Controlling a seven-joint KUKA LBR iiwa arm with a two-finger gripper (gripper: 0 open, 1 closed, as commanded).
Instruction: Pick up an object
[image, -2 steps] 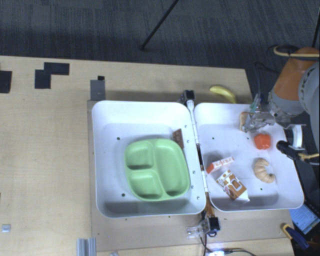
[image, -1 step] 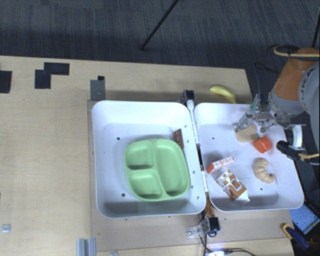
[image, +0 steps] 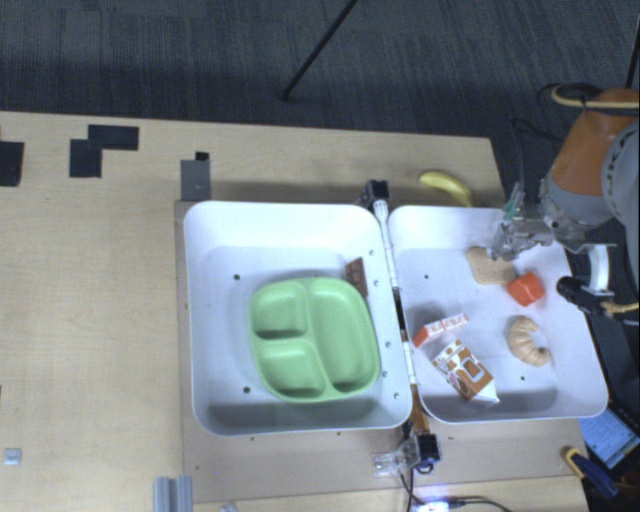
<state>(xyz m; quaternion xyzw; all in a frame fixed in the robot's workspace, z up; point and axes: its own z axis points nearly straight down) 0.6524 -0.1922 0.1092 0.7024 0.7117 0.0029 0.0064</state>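
In the right bin (image: 430, 232) lie a tan bread-like piece (image: 487, 268), an orange-red object (image: 526, 290), a beige croissant-like pastry (image: 527, 339), a small red-and-white packet (image: 441, 329) and a brown-and-white carton (image: 465, 371). My gripper (image: 511, 243) hangs over the bin's far right part, right above the tan piece, its tips close to it. Nothing shows between them.
The left bin (image: 215, 240) holds a green divided tray (image: 314, 337) and a small brown item (image: 355, 272) by its right wall. A yellow banana (image: 446, 186) lies on the bench behind the right bin. Black markers sit at the far left.
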